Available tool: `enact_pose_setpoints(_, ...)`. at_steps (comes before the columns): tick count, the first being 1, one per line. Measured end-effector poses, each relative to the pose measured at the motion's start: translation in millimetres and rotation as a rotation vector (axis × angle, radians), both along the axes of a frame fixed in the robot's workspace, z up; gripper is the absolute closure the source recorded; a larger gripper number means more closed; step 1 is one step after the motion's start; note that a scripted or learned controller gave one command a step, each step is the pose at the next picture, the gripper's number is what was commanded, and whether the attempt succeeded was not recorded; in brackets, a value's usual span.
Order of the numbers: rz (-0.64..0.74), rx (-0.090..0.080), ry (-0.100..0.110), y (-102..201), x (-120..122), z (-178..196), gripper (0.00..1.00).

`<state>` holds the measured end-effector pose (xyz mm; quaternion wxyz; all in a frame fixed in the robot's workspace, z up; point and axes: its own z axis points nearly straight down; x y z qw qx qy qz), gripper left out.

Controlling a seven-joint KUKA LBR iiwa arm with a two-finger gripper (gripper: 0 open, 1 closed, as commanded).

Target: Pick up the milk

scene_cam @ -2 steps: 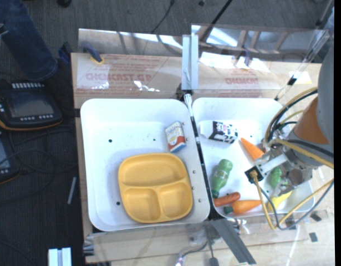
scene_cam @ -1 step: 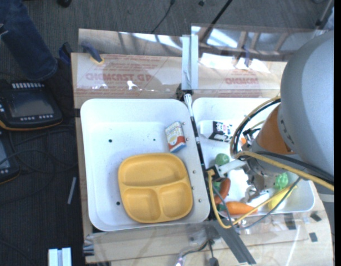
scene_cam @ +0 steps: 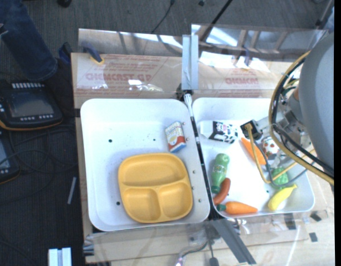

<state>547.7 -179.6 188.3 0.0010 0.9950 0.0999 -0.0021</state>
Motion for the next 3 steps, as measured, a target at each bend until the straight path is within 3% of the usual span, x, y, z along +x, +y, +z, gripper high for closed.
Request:
enact_pose_setpoints(1,0.0,0.003,0.002,-42.5,-46.1,-82.8,0.0)
enact_pose_setpoints(2,0.116,-0.007,-0.016,41.1,-61.1,-96.5,0.0)
enact_pose_setpoints(3,0.037,-0.006,-0.015,80.8,-6.8,-96.9,0.0)
